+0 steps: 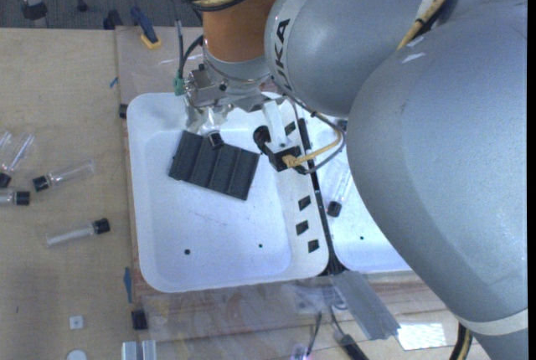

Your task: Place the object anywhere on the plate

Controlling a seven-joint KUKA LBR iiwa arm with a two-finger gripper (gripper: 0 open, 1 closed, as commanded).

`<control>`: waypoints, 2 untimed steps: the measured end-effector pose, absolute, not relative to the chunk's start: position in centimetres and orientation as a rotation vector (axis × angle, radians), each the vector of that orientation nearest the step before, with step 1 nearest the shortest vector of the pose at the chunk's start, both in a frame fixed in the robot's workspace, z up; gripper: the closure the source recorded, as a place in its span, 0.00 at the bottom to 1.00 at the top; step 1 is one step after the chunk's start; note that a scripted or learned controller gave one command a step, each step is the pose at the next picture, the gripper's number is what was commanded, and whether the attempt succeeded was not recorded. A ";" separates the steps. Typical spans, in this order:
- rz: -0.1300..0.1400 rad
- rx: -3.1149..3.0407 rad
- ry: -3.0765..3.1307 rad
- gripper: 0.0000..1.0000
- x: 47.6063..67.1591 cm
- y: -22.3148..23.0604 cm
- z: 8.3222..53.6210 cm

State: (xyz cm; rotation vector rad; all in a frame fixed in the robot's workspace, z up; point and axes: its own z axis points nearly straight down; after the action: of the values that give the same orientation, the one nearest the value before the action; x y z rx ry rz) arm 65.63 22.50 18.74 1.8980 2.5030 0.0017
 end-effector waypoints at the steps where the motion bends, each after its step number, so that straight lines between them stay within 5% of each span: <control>1: 0.002 1.607 2.697 1.00 65.4 20.3 34.1; 2: -0.003 1.772 2.597 1.00 66.2 21.5 19.6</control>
State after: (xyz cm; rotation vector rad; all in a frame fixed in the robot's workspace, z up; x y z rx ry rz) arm 66.16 21.48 19.56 1.7719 2.5971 -0.0028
